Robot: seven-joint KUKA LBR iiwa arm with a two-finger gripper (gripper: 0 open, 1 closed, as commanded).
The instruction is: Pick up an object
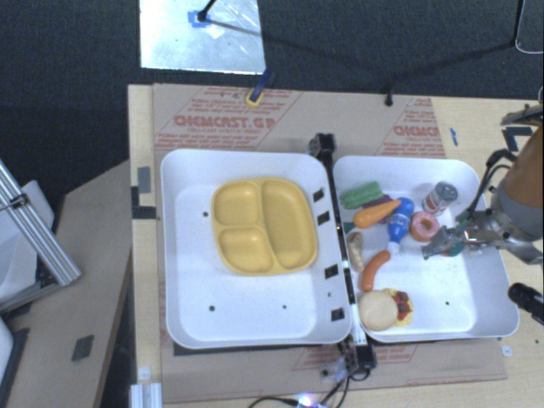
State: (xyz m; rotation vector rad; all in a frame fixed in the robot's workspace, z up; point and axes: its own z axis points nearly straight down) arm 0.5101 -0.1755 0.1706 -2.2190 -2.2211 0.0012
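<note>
The right bin holds several toy foods: a green vegetable, an orange carrot, a blue bottle, a pink donut, a small can, a red sausage, a burger and a small beige piece. My gripper reaches in from the right over this bin. It sits just below and right of the donut, pointing left. Nothing is visibly held in it.
The left bin carries a yellow divided plate. A black divider with clips runs between the bins. A silver sheet lies beyond the bench at the back. Bare bin floor lies in the right bin's front right.
</note>
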